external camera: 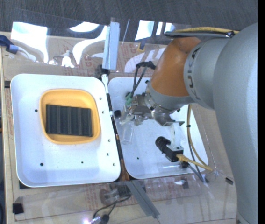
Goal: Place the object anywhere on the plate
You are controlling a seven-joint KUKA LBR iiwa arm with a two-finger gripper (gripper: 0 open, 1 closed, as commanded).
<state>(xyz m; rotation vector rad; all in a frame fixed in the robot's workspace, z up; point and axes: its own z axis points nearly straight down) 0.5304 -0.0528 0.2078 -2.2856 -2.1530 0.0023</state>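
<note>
Gripper [128, 119] low in the right bin [144, 160], jaws' state impossible to tell, apparently fetching something for the yellow plate [69, 96] in the left bin [29, 162]

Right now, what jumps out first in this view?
The yellow plate in the left bin, with a dark ribbed slab lying across its middle. Then the big grey arm with its orange band, hanging over the right bin, its gripper low near the wall between the two bins.
</note>
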